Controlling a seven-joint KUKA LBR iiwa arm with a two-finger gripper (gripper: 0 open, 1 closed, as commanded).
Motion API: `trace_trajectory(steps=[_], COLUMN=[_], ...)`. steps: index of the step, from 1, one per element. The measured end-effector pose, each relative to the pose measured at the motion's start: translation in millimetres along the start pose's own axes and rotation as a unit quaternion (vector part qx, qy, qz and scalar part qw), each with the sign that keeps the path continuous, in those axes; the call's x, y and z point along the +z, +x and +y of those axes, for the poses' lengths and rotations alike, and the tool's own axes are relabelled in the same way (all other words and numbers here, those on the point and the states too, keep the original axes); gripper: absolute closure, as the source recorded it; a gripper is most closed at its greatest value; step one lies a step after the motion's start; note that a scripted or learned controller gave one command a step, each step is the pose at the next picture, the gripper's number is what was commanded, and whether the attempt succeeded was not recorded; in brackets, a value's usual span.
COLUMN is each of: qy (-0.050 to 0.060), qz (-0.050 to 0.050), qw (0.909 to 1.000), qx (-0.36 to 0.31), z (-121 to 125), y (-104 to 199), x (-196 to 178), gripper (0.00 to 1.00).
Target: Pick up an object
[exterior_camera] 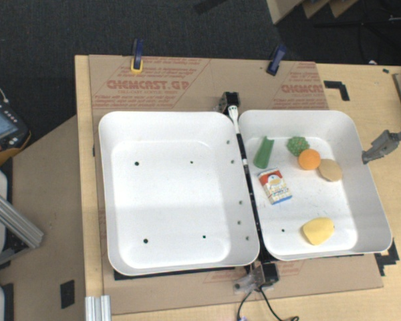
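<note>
— Six small things are lying in the right-hand shallow white plastic bin (pixel 361 179), and all of them are sitting loose on its floor. What is showing of the gripper?

— A grey piece of the two-finger gripper (pixel 382 146) is poking in at the right edge, just outside that bin's right wall, and it is holding nothing. Whether its fingers are spread or closed, I cannot tell.

— Where is everything resting?

— A flat green rectangular block (pixel 263 152) is lying near the bin's left wall. A bumpy green broccoli-like piece (pixel 297 144) is sitting at the back, touching a round orange ball (pixel 309 160), which is pressing against a tan rounded disc (pixel 331 170). A small red-and-white printed carton (pixel 275 186) is lying flat in the middle, and a yellow lumpy lemon-like piece (pixel 318 231) is sitting near the front wall, well apart from the others.

— And the left-hand shallow white plastic bin (pixel 113 179)?

— It is sitting just beside the right one on the brown cardboard sheet (pixel 93 99).
</note>
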State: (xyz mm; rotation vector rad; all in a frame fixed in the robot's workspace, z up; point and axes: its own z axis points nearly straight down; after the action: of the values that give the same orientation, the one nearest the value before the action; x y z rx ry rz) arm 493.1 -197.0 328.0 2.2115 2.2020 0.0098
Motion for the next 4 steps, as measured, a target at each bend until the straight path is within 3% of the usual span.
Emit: trace_trajectory(steps=[1,2,3,4], qy=[0.007,0.010,0.010,0.007], qz=[0.003,0.005,0.006,0.006], qw=[1.0000,0.9999,0.9999,0.9999], qx=[-0.002,0.000,-0.006,-0.008], z=[-0.8,-14.9,66.5,134.1], y=[4.0,-29.0,4.7,89.7], x=[-1.5,7.8,80.0,97.1], gripper=[1.00,1.00,1.00,1.00])
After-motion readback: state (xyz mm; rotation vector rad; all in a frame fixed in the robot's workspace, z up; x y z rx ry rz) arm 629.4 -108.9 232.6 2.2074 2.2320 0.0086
